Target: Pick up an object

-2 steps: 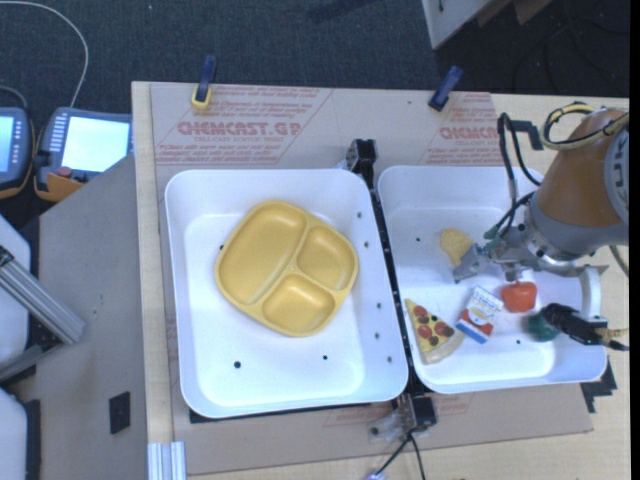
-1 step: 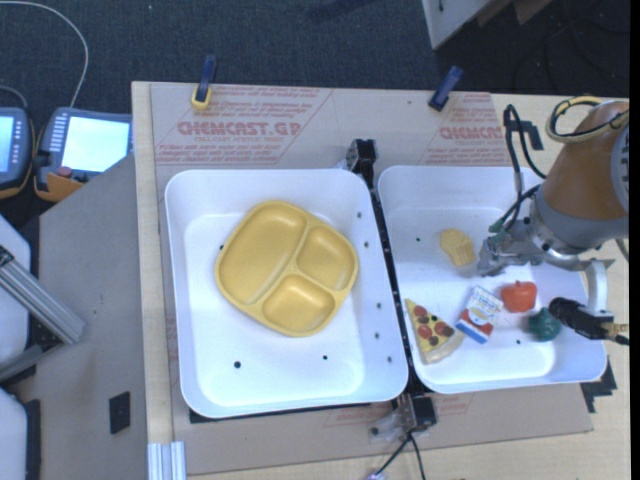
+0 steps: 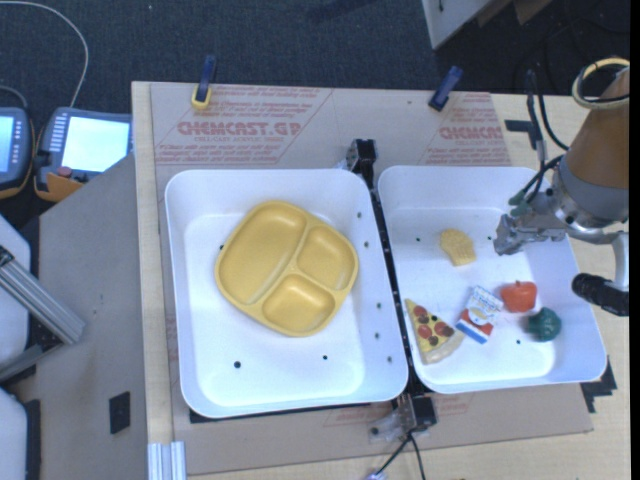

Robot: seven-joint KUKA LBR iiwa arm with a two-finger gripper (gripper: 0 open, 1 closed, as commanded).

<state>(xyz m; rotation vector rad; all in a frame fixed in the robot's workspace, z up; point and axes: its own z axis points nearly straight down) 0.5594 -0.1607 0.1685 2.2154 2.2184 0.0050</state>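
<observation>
Taking the yellow divided plate [image 3: 288,266] as the reference: it sits roughly mid-left bin [image 3: 200,368], tilted a bit, with bare white floor all around it, widest toward the near edge and the far-left corner. So lots of room on that side.

Right of the plate, past the black divider strip, is the right bin [image 3: 430,183]. The stuff in there is bunched toward the near-right part: a pizza slice toy [image 3: 434,330] closest to the plate, just beside the divider wall, then a small white-red-blue packet [image 3: 480,315], then a red-orange piece [image 3: 518,295] and a dark green round thing [image 3: 544,324] out near the far wall. A yellow chunk [image 3: 459,247] lies on its own, further back, with clear floor around it.

The pincer [image 3: 508,236] hangs over the right bin, just right of that yellow chunk, not touching it. Can't tell how far open it is, and nothing visible in it.
</observation>
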